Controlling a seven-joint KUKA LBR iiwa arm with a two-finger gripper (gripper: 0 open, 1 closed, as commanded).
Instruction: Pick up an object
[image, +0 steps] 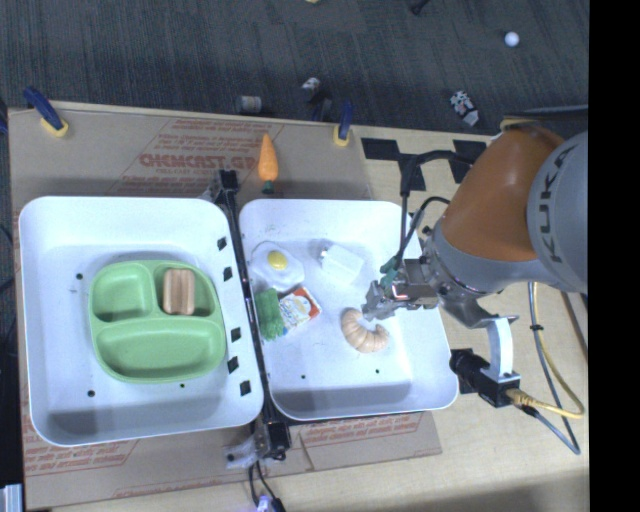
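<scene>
Here the gripper (380, 305) hangs low in the right bin (425, 395), near the bin's right wall. It sits just above the toy croissant (364, 331), right at the croissant's top edge. I cannot tell how the jaws stand, because they are small and dark. I also cannot tell if they touch the croissant. The croissant lies on the bin floor, near the middle and a bit toward the right wall.

A toy fried egg (277, 263) lies near the left wall of the right bin, toward the back. A green leafy toy (268, 313) lies next to the left wall, and a small orange and white packet (298, 307) is just beside it. A clear pale block (342, 262) sits near the back, in the middle.

The left bin (50, 400) has a green plate (155, 350) with three parts. A toy hot dog bun (179, 291) lies in the plate's back right part.

A toy carrot (267, 160) lies on the cardboard (150, 150) behind the bins.
</scene>
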